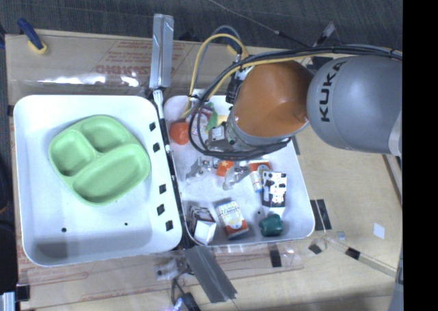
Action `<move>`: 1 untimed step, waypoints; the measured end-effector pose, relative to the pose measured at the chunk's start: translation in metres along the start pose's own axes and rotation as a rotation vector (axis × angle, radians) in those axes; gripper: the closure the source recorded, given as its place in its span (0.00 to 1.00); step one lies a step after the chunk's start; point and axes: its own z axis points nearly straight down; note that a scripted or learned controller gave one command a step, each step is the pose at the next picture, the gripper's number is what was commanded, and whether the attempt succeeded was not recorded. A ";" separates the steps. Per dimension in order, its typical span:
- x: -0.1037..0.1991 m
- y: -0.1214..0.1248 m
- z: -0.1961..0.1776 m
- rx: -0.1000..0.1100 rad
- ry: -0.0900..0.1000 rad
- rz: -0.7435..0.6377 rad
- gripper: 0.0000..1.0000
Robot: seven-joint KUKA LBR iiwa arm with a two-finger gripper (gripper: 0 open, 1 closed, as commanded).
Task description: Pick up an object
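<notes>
Evidently your pick is not yet done: nothing is lifted clear of the right bin (305, 215).
Your gripper (229, 168) sits low among the clutter there; I cannot tell its finger state.

Small mixed objects (233, 217) jumbled in right bin (304, 224)

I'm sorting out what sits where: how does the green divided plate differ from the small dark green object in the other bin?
The green divided plate is pale green, the dark green object much deeper. The plate is far larger, taking much of the left bin; the object is a small lump near the right bin's front corner. The plate lies alone; the object sits among clutter. Both are green.
</notes>
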 end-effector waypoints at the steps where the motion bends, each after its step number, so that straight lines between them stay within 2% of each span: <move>1: 0.048 -0.068 0.000 0.006 0.002 -0.139 0.00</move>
